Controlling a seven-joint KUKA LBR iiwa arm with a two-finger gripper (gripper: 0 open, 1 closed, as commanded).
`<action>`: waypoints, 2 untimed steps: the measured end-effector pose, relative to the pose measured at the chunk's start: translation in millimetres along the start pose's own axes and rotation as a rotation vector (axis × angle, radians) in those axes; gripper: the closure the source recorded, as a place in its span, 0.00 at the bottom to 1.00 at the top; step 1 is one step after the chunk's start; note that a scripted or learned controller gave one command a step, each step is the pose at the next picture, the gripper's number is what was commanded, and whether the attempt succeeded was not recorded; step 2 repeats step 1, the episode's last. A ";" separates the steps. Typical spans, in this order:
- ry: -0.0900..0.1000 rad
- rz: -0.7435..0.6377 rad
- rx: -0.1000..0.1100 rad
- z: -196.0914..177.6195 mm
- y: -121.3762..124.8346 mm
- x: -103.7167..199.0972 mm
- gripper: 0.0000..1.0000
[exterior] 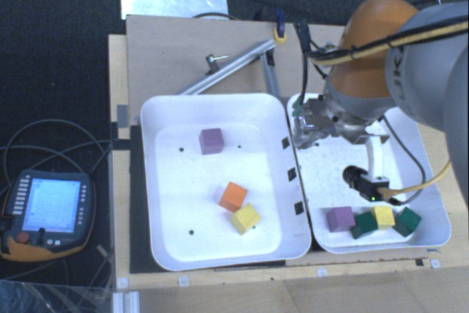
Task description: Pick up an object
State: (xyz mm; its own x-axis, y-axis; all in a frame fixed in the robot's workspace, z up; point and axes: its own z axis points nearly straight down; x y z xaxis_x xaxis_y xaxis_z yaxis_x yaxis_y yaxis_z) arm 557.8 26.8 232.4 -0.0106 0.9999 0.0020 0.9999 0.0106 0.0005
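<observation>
Your candidates are small cubes, and you can expect them to be light, rigid and easy on the fingers; judging by the matte faces, they should not slip much. Take one across two opposite flat faces, not corner to corner. A cube has no long axis, so only the rotation of its sides matters.

Nearest below the gripper [306, 122], in the same right bin [432, 231], a row lies along the near wall: purple cube [340, 218], dark green cube [363, 223], yellow cube [384, 215] and a second green cube [407, 221]. The two green ones and the yellow one touch or nearly touch, so finger room is poor there; the purple one's outer side is freer and its faces sit roughly square to the bin.

Across the divider, to the gripper's far side in the left bin [157, 231], a purple block [211, 141] stands alone, square to the walls. An orange block [233, 196] and yellow block [245, 218] touch, both turned diagonally.

The gripper sits by the right bin's upper left corner; you cannot tell its state from here
</observation>
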 end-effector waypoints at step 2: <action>0.000 0.000 0.001 11.0 -4.1 54.0 1.00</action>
